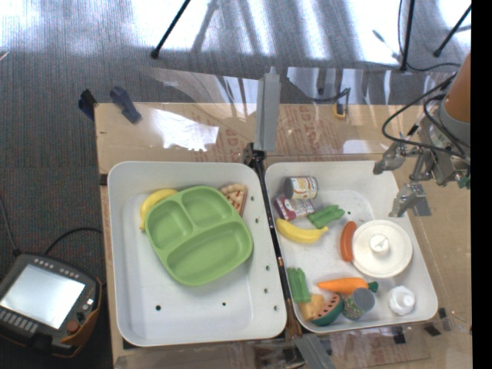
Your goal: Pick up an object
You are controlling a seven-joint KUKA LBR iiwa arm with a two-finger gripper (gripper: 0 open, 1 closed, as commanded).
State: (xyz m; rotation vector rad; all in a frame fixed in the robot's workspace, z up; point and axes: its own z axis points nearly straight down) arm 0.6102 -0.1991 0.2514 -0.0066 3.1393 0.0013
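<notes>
The green plate fills much of the left bin. The right bin is crowded with toys. There is bare floor near its top right corner.

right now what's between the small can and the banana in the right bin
In the camera view, a small purple-and-white packet lies between the can and the banana, close to both.

no readable text; can label and bench lettering too blurred to make out.

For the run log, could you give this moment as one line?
gripper: over right bin's far right corner, nothing held | banana: lying in bin
</notes>
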